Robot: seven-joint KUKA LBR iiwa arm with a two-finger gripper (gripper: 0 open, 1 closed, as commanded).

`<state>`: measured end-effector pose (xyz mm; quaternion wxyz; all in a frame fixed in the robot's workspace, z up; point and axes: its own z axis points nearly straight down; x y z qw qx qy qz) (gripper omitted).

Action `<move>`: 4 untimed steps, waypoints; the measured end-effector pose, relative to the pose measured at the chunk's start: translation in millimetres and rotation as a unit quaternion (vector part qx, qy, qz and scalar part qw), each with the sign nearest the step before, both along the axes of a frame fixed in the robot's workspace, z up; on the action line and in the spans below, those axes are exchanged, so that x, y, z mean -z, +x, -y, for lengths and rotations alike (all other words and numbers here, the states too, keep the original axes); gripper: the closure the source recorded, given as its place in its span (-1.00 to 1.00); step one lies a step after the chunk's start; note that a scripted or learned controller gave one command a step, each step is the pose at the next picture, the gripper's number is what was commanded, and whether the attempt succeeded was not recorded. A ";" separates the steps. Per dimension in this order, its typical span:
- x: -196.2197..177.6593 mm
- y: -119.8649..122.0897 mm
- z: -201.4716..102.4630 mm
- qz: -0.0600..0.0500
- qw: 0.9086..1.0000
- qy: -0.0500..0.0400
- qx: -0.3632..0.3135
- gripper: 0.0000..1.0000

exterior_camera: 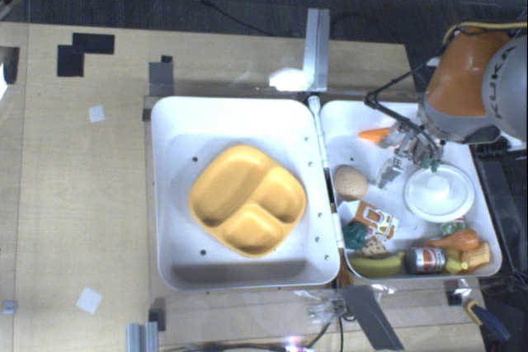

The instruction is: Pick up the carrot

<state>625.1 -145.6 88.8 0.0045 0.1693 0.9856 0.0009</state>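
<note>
One carrot (gripper beside)

Arm cut off at picture's right edge. Carrot near right bin's far edge, right end hidden behind gripper. Gripper fingers too small, cluttered to read. Can label at near edge illegible.

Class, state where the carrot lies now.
The carrot lies in the right bin, near its far edge, just left of the gripper.
</note>
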 end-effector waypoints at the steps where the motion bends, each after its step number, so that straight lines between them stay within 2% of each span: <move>1: -0.4 -44.0 -55.7 0.002 0.998 0.001 0.062 -1.00; 2: -0.8 -97.6 -11.2 0.003 0.988 0.001 0.157 -1.00; 3: 0.0 -54.8 42.2 0.002 0.991 0.000 0.137 -1.00; 4: 0.5 25.1 48.3 -0.011 0.983 -0.001 0.184 -1.00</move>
